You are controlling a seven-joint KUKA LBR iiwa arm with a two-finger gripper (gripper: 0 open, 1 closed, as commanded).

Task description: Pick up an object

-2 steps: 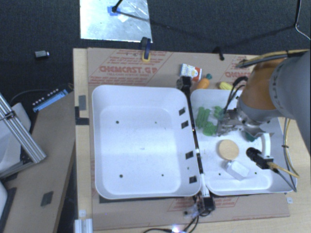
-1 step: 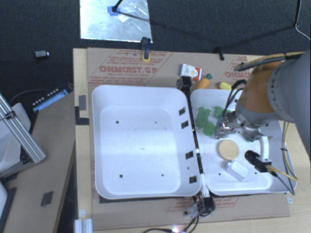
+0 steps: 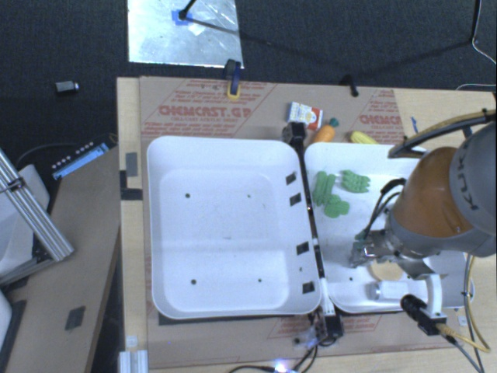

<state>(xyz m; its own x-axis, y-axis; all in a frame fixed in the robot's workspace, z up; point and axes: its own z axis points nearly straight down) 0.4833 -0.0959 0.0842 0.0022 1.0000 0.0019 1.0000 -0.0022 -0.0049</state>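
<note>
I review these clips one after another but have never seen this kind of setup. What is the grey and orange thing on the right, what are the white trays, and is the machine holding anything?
You are looking down at a slant from one fixed camera above a bench. The grey and orange shape is a robot arm reaching in from the right; its task is to pick up an object. The two white trays are shallow bins side by side: the left bin and the right bin. The arm hangs over the right bin, where green toy-like pieces lie near the top and a pale round object sits partly under the wrist. An orange piece and a yellow piece lie on the cardboard above the bins. The arm's body covers its jaws, so whether anything is held cannot be told.
</note>
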